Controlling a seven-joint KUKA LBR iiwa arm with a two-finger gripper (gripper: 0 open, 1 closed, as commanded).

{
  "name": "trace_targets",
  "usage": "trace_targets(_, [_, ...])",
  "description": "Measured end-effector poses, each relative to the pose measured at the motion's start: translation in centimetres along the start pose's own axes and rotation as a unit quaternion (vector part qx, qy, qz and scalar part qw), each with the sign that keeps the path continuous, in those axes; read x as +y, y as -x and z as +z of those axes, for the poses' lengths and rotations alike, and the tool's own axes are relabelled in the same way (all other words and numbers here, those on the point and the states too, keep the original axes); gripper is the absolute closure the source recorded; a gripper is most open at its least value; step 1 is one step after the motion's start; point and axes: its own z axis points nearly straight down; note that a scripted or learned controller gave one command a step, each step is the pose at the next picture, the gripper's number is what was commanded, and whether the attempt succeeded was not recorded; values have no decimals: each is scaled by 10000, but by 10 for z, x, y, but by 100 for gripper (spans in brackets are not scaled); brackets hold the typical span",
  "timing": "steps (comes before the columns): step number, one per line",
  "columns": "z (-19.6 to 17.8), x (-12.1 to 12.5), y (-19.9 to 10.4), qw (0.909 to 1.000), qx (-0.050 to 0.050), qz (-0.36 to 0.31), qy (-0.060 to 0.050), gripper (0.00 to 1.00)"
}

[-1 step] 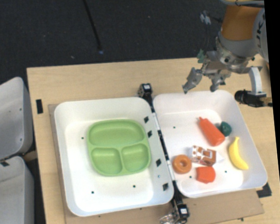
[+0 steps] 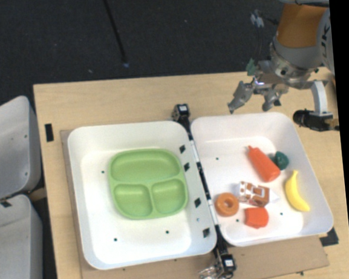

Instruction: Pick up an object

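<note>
My gripper (image 2: 255, 101) hangs above the far edge of the right bin (image 2: 234, 130), its two grey fingers spread apart with nothing between them. Several objects lie in that bin, nearer the front: an orange carrot-like piece (image 2: 263, 163), a dark green ball (image 2: 280, 159), a yellow banana (image 2: 296, 192), an orange ring (image 2: 227, 205), a brown and white block (image 2: 254, 192) and a red-orange chunk (image 2: 256, 218). All of them lie well below the gripper in the view.
The left bin (image 2: 89, 173) holds a green divided plate (image 2: 148, 182). A ridge with black clips (image 2: 196, 176) joins the two bins. The wooden bench (image 2: 128, 97) runs behind them. A black fitting (image 2: 311, 119) sits off the right bin's far corner.
</note>
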Motion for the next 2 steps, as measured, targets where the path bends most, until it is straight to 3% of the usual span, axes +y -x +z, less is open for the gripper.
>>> trace_targets(1, [50, -5, -7, 10000, -8, 2, -22, 0])
trace_targets(2, [98, -5, 5, 10000, -13, 8, -25, 0])
